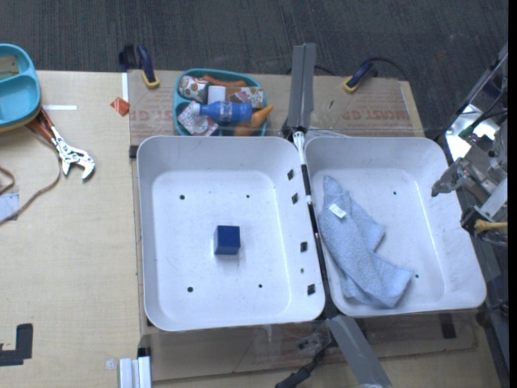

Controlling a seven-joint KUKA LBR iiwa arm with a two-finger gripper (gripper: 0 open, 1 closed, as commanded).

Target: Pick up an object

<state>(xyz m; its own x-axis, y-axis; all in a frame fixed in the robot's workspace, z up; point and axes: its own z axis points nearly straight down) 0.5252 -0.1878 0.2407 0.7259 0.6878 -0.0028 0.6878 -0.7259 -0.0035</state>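
A small dark-blue cube [228, 240] sits on the floor of the left shallow white plastic bin [153, 217], a little below the bin's centre and well apart from every wall. It rests flat, alone in that bin.

A crumpled pale-blue cloth towel [359, 249] with a small white tag lies in the right shallow white plastic bin [436, 241]. It runs from the bin's upper left down toward the lower middle, its near end close to the front wall. The two bins stand side by side, their inner rims touching along a central divider.

The grey two-finger gripper [446, 186] is at the right edge of the view, just beside the right bin's outer rim and above it. It is well apart from both the towel and the cube. Nothing is seen between its fingers; how far they are spread cannot be made out.

Behind the bins, a teal oval tray [187, 87] holds an assortment of small packaged items. A silver adjustable wrench [71, 157] lies on the wooden bench [73, 281] to the left.
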